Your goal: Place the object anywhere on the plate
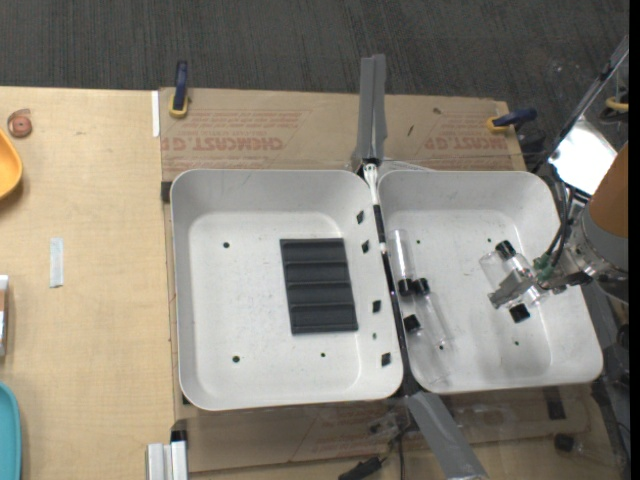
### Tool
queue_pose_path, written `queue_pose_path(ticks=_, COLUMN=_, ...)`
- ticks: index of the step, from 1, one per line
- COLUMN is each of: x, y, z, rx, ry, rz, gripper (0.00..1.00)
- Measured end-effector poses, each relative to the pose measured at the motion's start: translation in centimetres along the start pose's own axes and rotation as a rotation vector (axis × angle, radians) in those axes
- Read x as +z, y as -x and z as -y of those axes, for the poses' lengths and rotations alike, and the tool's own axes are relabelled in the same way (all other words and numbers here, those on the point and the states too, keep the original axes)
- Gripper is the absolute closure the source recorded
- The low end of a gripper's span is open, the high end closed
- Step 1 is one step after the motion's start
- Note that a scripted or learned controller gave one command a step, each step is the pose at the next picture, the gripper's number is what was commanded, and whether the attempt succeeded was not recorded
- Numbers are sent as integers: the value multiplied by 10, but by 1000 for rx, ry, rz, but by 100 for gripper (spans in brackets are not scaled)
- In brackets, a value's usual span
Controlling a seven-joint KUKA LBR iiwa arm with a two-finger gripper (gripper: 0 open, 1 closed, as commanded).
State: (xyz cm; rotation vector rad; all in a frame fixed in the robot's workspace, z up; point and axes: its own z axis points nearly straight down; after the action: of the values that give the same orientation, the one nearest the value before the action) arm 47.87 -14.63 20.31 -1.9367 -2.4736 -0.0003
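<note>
The plate [318,285], a dark ribbed rectangle, lies flat in the left bin [200,218], its long axis running front to back. In the right bin [470,363], near the divider, lies a clear syringe-like object [413,290], long axis also front to back, slightly slanted. The gripper [512,283] hangs well right of it, fingers spread, holding nothing.

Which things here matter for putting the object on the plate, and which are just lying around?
For the job:
- dark ribbed plate, left bin
- clear syringe-like object, right bin
- hand

Lying about:
- blue clamp
- orange dish
- teal item
</note>
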Motion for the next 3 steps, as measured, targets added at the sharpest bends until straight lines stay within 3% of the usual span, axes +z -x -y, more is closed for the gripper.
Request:
queue_pose_path(ticks=1, x=13, y=-83, z=-19, rx=6, ry=-3, rz=0, gripper=100)
queue_pose_path(ticks=2, x=8, y=-138, z=-94, rx=-228, ry=-3, rz=1, gripper=100)
queue_pose_path(ticks=3, x=13, y=-216, z=-100, rx=23, ry=-5, rz=1, gripper=100)
